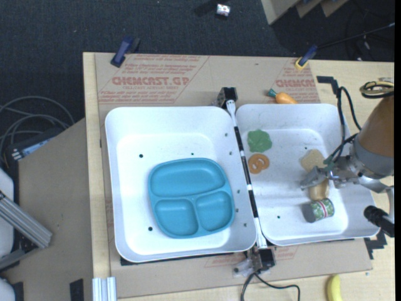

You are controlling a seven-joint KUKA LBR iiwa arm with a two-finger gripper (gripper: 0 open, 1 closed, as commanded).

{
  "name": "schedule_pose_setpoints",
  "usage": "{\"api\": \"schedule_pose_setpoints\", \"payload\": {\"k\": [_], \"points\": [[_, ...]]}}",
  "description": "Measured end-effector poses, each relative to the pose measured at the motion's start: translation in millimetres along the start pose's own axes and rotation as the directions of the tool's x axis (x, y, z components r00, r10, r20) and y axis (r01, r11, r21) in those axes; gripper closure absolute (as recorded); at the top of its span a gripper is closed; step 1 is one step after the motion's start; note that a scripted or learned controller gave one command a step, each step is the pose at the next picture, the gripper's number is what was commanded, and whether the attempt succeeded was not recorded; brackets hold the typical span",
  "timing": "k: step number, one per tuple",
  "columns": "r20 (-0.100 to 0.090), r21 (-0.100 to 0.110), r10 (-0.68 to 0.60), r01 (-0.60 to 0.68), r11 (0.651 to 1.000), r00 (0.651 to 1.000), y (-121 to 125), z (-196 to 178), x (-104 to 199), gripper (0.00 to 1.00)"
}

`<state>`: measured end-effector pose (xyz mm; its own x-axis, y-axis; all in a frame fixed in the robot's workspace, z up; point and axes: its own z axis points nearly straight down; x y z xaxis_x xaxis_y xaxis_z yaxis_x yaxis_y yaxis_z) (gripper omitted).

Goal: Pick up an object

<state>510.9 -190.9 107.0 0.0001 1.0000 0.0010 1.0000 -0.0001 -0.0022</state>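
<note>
Bins sit side by side: the left bin (125, 168) bears a blue divided tray (190, 196), while the right bin (282, 227) has the gripper (318, 179) down among its things. Its metal fingers look parted, perhaps touching a tan lump (311, 160), though whether they grip it I cannot tell. Near it lie a small can (319, 209), a green piece (259, 140) and an orange ring (258, 163).

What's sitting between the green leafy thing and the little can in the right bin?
In the camera view, the orange ring lies just below the green leafy thing; beyond it, bare white bin floor stretches to the can.
</note>
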Motion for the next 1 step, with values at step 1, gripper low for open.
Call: {"api": "schedule_pose_setpoints", "payload": {"k": [1], "points": [[-0.001, 0.000, -0.001, 0.001, 1.000, 1.000, -13.4, 23.1, 32.5, 0.00]]}}
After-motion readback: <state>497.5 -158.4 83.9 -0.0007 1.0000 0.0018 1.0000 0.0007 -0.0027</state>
